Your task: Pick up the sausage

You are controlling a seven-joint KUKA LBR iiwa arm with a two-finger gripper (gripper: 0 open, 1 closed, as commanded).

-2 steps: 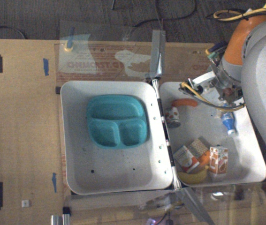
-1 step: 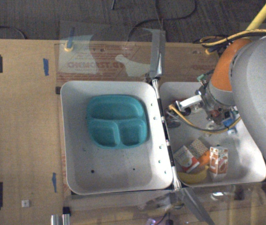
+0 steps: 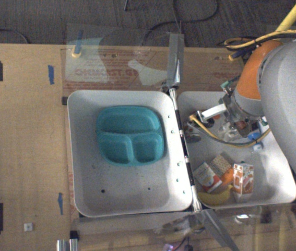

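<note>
The gripper (image 3: 237, 129) hung low over the far part of the right bin (image 3: 279, 163), tucked under the wrist. Whether it was open or closed could not be told. What may have been the sausage (image 3: 227, 179), a small orange-red piece, lay nearer between a box (image 3: 206, 175) and a carton (image 3: 243, 180), just beside a banana (image 3: 215, 196).

Your left bin (image 3: 80, 156) holds a divided tray (image 3: 130, 135); your right bin (image 3: 275, 166) holds a carton (image 3: 243, 181) beside a banana (image 3: 214, 196), near its front edge.
</note>
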